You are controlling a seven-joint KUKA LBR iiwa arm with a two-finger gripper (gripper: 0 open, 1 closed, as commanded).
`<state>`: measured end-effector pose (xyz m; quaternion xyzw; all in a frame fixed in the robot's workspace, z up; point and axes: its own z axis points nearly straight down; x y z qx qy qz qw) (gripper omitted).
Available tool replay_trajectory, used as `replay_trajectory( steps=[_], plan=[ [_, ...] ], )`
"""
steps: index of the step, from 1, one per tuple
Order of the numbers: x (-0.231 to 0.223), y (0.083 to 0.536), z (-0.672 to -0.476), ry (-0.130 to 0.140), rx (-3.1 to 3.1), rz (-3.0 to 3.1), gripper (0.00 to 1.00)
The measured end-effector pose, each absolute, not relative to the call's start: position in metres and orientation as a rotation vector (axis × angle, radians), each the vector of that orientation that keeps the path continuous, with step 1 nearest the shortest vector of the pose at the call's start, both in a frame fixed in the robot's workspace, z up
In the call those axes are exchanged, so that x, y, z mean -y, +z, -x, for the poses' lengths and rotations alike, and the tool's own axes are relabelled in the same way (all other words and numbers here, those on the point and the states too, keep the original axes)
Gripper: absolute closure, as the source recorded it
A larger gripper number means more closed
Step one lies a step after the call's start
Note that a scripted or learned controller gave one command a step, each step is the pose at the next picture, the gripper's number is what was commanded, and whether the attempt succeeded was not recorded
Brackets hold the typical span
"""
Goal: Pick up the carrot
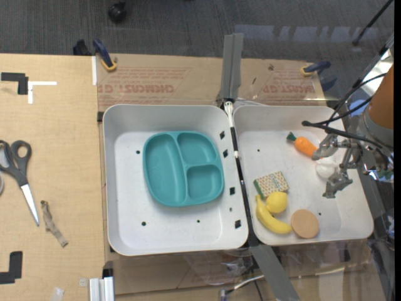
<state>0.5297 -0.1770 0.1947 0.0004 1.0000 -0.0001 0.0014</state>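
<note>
We see the carrot (304, 145) lying in the right bin (276, 127) near its far wall, long axis running left-right, just up-left of our tool (333, 167), which hangs released and holding nothing over bare white floor, with the banana (270, 218) well apart.

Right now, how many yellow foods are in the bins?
2, both in the right bin: a banana near the front and a lemon touching it, just behind. Something more may hide under the arm.
</note>
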Motion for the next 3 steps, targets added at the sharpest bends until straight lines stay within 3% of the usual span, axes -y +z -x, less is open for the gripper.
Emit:
replay_trajectory(
  steps=[1,2,3],
  plan=[
    [0.184,0.095,-0.581,-0.001,-3.134,-0.139,0.00],
    [0.207,0.091,-0.625,0.033,-3.144,-0.403,0.00],
    [0.209,0.103,-0.630,0.017,-3.117,-0.398,1.00]
  ],
)
